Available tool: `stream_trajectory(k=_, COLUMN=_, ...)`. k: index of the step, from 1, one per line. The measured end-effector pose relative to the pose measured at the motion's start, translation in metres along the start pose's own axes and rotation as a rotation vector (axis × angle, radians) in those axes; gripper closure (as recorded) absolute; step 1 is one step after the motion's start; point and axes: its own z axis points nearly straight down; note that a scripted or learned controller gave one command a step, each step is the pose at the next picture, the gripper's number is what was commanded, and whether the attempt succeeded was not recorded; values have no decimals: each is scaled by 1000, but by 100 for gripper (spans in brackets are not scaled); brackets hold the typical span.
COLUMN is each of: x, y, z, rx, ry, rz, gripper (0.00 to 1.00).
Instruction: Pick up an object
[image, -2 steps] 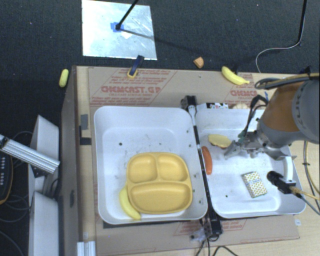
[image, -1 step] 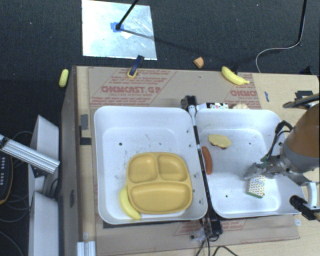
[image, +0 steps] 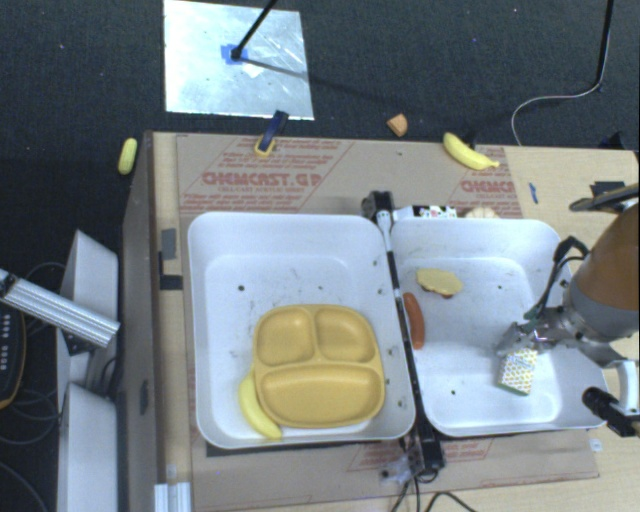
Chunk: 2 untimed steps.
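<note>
Not yet lifted, by the look of it: small white block with a dotted pattern (image: 517, 372) lying on the floor of the right shallow white plastic bin (image: 480, 235), directly under the pincer (image: 524, 341). Cannot tell whether clenched or released. Grasp and raise left to do. Nearby, a glossy orange-red sausage shape (image: 414, 318) against the divider, a flat tan wafer-like piece (image: 439, 282).

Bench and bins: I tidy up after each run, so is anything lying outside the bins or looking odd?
Yes. A yellow banana lies on the cardboard behind the right bin, a small orange piece sits on the dark floor beyond it, and a yellow object lies off the bench's left corner.
</note>
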Motion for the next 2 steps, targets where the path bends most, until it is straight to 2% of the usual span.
stream_trajectory(k=1, x=37, y=-19, z=-76, rx=0, ry=0, rz=-1, gripper=100)
stream_trajectory(k=2, x=96, y=23, z=-122, rx=1, ry=1, rz=-2, gripper=100)
